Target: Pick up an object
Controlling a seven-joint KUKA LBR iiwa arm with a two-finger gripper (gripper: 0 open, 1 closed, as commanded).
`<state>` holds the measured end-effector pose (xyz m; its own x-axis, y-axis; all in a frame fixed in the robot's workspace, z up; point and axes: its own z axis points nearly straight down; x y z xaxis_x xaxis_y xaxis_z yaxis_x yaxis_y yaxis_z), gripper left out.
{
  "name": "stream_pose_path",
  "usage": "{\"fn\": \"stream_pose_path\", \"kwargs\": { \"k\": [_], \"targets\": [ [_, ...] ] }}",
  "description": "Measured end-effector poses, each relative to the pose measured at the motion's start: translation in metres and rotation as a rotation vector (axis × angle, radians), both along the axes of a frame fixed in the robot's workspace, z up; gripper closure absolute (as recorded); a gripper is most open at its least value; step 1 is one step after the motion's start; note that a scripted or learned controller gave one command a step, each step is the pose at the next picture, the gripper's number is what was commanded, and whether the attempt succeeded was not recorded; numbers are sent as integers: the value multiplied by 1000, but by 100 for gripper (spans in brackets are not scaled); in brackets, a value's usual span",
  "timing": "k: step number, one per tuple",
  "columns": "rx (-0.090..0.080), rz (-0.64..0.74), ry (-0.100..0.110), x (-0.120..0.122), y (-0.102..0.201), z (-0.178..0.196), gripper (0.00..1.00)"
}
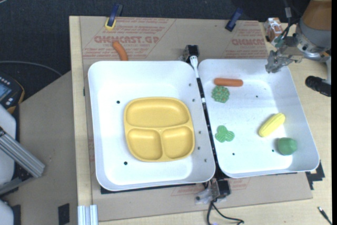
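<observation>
The hand is positioned over the far right corner of the right-hand shallow white bin, at the end of the grey arm with its orange band. Whether its grip is wide or narrow cannot be told at this size, and nothing is seen between its tips.

Contents of the right bin:
- An orange sausage-shaped piece lies near the far wall.
- A green knobbly broccoli-like piece sits just beside it on the near side.
- A flat green leafy piece lies nearer the front, close to the left wall.
- A yellow corn-cob-shaped piece lies tilted toward the right.
- A round green lump rests near the right front corner.

All are apart from the hand.

The left-hand white bin holds a yellow three-compartment plastic tray. A second orange sausage piece lies on the cardboard-covered bench behind that bin.
</observation>
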<state>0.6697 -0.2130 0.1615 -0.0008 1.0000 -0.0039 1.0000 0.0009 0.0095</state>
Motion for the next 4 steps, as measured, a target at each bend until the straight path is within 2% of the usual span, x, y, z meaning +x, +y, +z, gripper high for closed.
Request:
{"fn": "stream_pose_path", "kwargs": {
  "k": [1, 2, 3, 4],
  "targets": [
    [1, 0, 2, 4, 0, 44, 100],
    [1, 0, 3, 5, -1, 66, 100],
    [6, -1, 13, -38, 29, 57, 100],
    [7, 1, 15, -82, 67, 50, 100]
  ]
}}
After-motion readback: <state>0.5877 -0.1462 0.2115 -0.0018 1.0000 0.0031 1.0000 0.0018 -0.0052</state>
